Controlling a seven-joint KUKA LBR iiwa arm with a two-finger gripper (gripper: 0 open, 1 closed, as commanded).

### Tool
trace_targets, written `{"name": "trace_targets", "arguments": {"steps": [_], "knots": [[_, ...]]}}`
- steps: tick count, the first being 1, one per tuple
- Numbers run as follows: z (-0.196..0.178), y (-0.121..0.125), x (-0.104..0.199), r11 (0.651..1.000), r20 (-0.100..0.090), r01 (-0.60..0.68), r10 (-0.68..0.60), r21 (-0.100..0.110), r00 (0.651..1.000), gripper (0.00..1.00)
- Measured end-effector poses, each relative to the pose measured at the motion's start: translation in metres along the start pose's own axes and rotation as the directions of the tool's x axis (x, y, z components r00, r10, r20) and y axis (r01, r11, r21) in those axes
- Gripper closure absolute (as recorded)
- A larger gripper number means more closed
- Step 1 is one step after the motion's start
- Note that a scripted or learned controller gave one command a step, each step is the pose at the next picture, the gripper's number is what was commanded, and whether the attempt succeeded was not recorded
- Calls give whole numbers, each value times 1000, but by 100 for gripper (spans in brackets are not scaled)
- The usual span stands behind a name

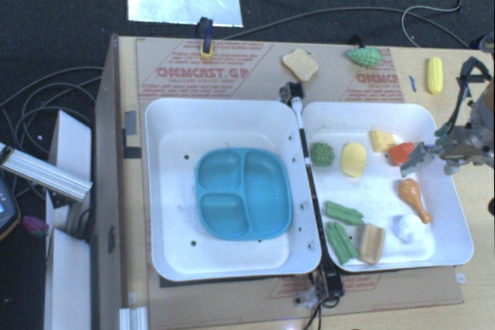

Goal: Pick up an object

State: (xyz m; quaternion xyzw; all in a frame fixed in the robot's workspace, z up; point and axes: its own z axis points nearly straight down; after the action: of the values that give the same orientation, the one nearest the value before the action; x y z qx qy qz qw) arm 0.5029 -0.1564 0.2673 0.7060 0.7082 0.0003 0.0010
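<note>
The right white bin (445, 137) holds several toy foods: a green broccoli (322, 154), a yellow rounded piece (353, 159), a small yellow wedge (380, 140), a red-orange piece (399, 154), an orange drumstick (414, 199), two green bean pods (343, 213), a tan bread roll (372, 242) and a small white lump (404, 228). My gripper (419, 156) reaches in from the right, low over the bin's right side. Its tip is right beside the red-orange piece and above the drumstick. Nothing shows held in it.
The left white bin (166, 127) holds a blue divided plate (243, 192). On the cardboard behind the bins lie a bread slice (300, 64), a green knobbly toy (365, 56) and a yellow corn cob (435, 76). A clamp (206, 35) stands at the back edge.
</note>
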Motion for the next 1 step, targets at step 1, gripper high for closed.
{"name": "trace_targets", "arguments": {"steps": [1], "knots": [[80,65,1,1000,-1,0,0,1,1000,0]]}}
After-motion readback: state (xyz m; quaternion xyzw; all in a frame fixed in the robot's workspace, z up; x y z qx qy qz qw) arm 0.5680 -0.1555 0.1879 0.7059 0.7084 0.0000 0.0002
